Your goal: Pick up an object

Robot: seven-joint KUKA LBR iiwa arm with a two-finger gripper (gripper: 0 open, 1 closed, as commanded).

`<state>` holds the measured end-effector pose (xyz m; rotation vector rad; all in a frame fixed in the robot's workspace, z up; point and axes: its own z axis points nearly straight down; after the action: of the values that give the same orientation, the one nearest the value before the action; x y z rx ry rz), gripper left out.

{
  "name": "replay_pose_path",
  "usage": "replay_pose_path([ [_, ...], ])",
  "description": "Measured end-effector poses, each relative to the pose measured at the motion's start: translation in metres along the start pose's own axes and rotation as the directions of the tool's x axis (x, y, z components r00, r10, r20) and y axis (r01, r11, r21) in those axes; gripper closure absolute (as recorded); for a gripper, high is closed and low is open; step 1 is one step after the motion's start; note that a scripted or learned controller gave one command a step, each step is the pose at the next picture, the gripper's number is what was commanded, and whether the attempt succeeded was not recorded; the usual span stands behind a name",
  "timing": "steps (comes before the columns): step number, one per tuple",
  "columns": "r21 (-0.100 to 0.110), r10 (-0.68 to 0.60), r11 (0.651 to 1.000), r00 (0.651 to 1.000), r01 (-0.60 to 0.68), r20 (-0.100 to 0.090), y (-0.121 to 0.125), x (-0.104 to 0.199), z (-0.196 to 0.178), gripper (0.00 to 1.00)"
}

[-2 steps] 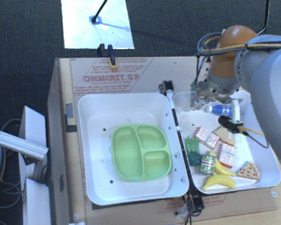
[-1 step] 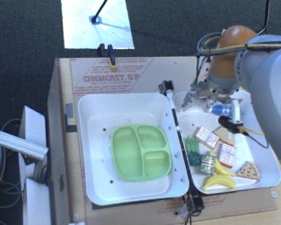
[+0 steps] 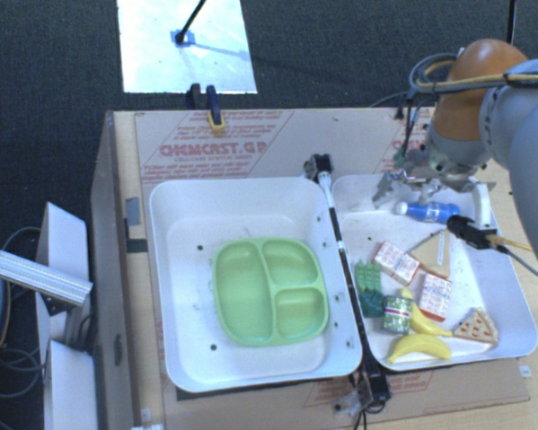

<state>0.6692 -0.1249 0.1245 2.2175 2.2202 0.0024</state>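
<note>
While the arm reaches over the far end of the right bin (image 3: 517, 318), its gripper (image 3: 422, 185) hangs just above a blue bottle (image 3: 429, 212), which lies on its side on the bin floor with its long axis running across the bin, pale cap end toward the divider between the two bins. From the bottle, the gripper sits just beyond, toward the far rim, so the likely target lies close beneath and slightly nearer the camera than the tool. Whether the tool is wide or narrow cannot be told from this angle (the metal parts blur together). Nothing shows between them. Nearer the camera than the bottle lie a banana (image 3: 424, 341) and small cartons (image 3: 396, 262), well apart from it.
</note>
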Motion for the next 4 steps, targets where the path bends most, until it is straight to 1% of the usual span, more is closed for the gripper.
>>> replay_pose_path([
  [1,0.000,-0.001,1.000,1.000,0.001,0.000,0.000,-0.028,0.024,0.00],
  [2,0.002,0.000,1.000,1.000,0.000,0.000,-0.022,-0.043,0.033,0.00],
  [3,0.002,0.000,1.000,1.000,0.000,-0.001,-0.064,-0.053,0.040,0.00],
  [4,0.003,0.001,1.000,1.000,-0.001,0.000,-0.129,-0.081,0.040,0.00],
])
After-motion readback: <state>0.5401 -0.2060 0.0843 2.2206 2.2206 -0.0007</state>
